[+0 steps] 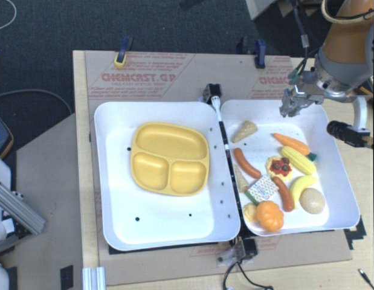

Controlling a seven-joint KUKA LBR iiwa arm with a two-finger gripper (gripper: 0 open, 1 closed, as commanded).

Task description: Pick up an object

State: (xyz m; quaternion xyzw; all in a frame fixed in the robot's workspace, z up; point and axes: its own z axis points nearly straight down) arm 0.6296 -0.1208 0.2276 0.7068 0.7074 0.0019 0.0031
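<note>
Item: toy food, assorted, heaped in the right bin. Carrot lies apart from the pile, nearest the gripper; likely light, hard plastic, smooth, apt to slip, so best pinched across its thick middle. Corn cob, sausage, orange pumpkin and pale egg-like piece crowd together, awkward to single out. Gripper hovers at the bin's far edge, holding nothing; spread of its claw I cannot tell. Left bin: yellow divided plate.
</note>
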